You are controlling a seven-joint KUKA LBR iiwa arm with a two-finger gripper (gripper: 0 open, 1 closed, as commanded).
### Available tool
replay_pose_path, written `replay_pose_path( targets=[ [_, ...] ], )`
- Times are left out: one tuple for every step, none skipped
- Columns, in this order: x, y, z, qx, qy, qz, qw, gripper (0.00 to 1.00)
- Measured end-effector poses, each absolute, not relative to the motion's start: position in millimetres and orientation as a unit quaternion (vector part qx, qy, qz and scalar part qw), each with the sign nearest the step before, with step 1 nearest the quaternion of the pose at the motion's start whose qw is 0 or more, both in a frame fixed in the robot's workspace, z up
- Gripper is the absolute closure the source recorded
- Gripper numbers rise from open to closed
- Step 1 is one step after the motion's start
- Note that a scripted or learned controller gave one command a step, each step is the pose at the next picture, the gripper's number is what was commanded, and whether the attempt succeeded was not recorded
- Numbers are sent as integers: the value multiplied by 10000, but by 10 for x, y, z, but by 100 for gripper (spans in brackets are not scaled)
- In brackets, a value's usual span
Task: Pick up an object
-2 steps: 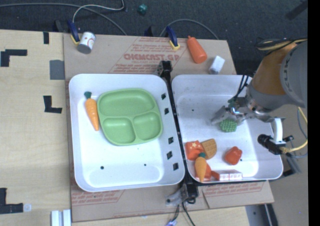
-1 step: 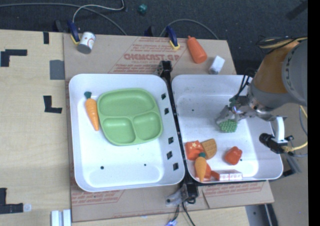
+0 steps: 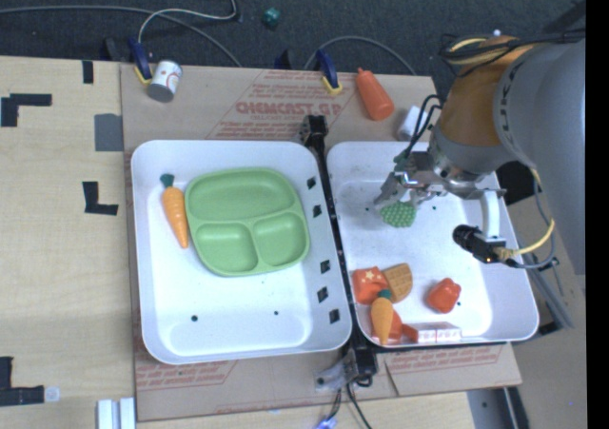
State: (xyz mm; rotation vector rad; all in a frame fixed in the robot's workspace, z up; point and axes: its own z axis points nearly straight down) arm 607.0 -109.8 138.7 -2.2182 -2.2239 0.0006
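Note:
My gripper (image 3: 403, 191) hangs over the upper middle of the right bin (image 3: 504, 322), fingers spread apart and pointing down. A green knobbly toy vegetable (image 3: 400, 215) lies on the bin floor directly under the fingertips, touching or nearly touching them; nothing is lifted. Lower in the same bin sit an orange-red piece (image 3: 369, 281), a tan waffle-like piece (image 3: 398, 280), a small carrot (image 3: 382, 318) and a red tomato-like toy (image 3: 443, 295).
The left bin (image 3: 152, 256) holds a green divided plate (image 3: 249, 220) and a toy carrot (image 3: 174, 211) at its left. An orange bottle-shaped toy (image 3: 374, 94) and a small white can (image 3: 164, 79) lie on the cardboard beyond the bins. Black clips line the divider between the bins.

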Motion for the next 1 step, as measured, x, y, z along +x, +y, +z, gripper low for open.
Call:
replay_pose_path(
  targets=[
    [5932,-571,1844,-7062,-7080,-1,3,100]
  ],
)
